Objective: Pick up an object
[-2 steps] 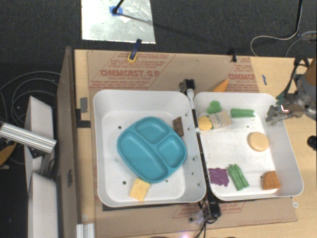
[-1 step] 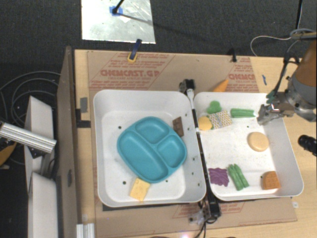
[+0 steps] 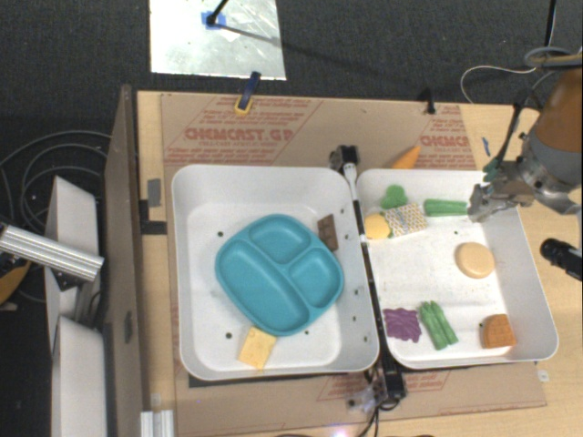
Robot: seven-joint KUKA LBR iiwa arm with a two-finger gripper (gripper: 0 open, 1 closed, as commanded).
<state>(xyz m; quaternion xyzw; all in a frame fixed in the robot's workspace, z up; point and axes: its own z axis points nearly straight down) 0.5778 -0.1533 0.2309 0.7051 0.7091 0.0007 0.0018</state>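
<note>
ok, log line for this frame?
end effector: over right bin's top edge | near green piece | grasp: unclear | teal tray: left bin

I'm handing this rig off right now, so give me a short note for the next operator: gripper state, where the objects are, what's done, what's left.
Gripper: at the right bin's far right edge, beside the long green piece; nothing visible between its fingers, open or shut unclear.
Right bin: green blob, yellow ball, patterned block, tan disc, purple piece, green bundle, brown block.
Left bin: teal divided tray, yellow block, brown piece.
Done: no pick.
Left: grasp and lift one object.
</note>
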